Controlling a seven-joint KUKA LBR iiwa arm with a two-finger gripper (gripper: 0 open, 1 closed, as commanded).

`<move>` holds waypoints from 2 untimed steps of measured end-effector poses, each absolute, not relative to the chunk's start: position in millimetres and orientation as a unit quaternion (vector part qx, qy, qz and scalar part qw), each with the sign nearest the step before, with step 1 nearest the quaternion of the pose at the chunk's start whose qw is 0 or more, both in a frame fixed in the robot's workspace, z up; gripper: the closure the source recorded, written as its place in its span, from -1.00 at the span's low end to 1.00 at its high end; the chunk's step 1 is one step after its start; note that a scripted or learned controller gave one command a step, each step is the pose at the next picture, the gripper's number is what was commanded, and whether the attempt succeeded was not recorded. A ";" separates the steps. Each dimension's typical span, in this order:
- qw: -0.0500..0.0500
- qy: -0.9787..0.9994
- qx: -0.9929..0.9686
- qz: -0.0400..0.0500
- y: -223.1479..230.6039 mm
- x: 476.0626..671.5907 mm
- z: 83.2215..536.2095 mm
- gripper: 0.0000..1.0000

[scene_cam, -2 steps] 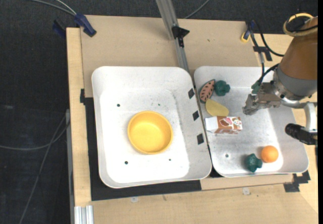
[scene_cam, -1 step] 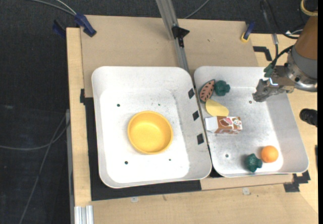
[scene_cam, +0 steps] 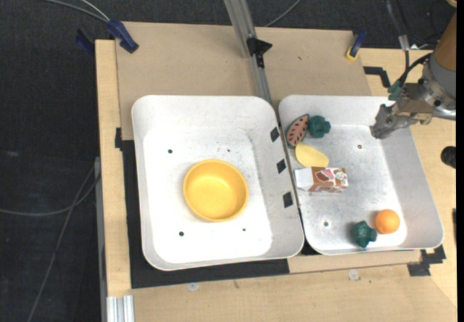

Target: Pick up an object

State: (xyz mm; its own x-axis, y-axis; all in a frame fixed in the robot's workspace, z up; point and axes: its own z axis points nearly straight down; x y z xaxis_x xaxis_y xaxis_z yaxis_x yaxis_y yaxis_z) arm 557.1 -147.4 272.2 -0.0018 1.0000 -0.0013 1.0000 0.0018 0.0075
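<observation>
A tan wooden bench (scene_cam: 188, 59) sits on dark carpet, with blue clamps at its far corners and a metal post (scene_cam: 235, 1) slanting up from the middle of its far side. Two shallow white bins lie side by side on it.

From the right edge the grey arm (scene_cam: 442, 74) comes in low, its wrist bent down over the far right corner of the right bin (scene_cam: 391, 190). The pincer (scene_cam: 383, 127) hangs just above the bin floor there, fingers pointing down and to the left; from here I cannot tell whether they are spread or closed, and nothing shows between them.

Everything it might pick lies away from it. To its left, near the bin's far left corner, a brown patterned piece (scene_cam: 296, 130) leans against a small dark green lump (scene_cam: 318, 125). Just nearer than those, a pale yellow banana-like piece (scene_cam: 311, 156) rests touching a small white and brown carton (scene_cam: 322, 180). Well nearer than the pincer, by the front rim, an orange ball (scene_cam: 387, 221) sits just beside another dark green lump (scene_cam: 362, 233).

Far to the pincer's left, the left bin (scene_cam: 156, 139) holds a yellow bowl (scene_cam: 214, 189), upright.
</observation>
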 end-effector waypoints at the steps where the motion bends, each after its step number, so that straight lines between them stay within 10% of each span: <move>1: -0.005 0.708 0.706 -0.001 -101.1 557.6 260.9 1.00; 2: -0.006 0.709 0.705 -0.001 -53.1 551.0 265.7 1.00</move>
State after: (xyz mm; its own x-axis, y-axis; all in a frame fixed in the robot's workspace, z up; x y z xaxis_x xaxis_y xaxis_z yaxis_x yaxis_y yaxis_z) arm 551.0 -53.1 265.7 -0.0048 1.0000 0.0066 0.9999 0.0048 -0.0101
